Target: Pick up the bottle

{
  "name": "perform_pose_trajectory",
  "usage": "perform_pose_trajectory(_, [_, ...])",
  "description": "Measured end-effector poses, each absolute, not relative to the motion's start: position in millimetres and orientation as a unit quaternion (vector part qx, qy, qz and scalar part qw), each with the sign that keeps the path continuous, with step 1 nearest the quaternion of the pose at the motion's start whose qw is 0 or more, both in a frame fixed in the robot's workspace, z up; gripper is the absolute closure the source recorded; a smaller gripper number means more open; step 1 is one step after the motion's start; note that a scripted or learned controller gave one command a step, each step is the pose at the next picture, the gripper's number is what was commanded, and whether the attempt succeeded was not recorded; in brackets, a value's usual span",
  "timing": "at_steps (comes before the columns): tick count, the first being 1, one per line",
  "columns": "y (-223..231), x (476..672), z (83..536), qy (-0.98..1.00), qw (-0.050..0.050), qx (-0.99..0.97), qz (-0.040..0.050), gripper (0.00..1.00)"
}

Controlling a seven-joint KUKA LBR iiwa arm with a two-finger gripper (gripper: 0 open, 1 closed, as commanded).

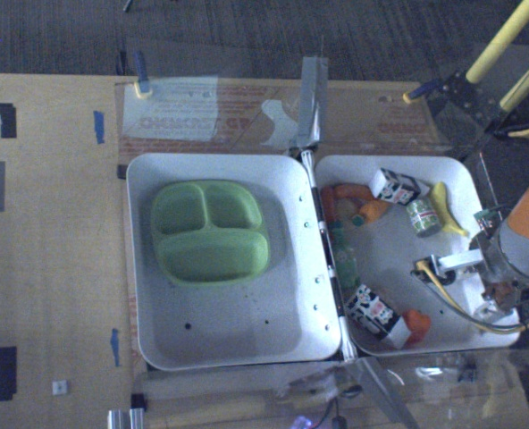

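The bottle (342, 256) is green and see-through. It lies lengthwise against the left wall of the right bin (443, 168), below some orange pieces. My gripper (499, 304) hangs low over the bin's right side near the front corner, well to the right of the bottle, under the grey wrist with its orange band. Cables and the wrist body cover its tip, and I see nothing held in it.
The right bin also holds a cow-patterned carton (376, 314) at the front, a second carton (397, 186), a can (422, 217), a banana (447, 208) and orange toys (354, 206). A green divided plate (211, 232) lies in the left bin (157, 329).
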State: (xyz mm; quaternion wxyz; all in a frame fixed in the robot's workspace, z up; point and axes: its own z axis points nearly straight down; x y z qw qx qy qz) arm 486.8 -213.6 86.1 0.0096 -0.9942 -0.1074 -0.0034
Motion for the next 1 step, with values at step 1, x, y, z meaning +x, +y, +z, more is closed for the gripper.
perform_pose_trajectory(1, [-210.3, 485.9, 86.2, -0.23, 0.015, -0.973, -0.0033, 0.0])
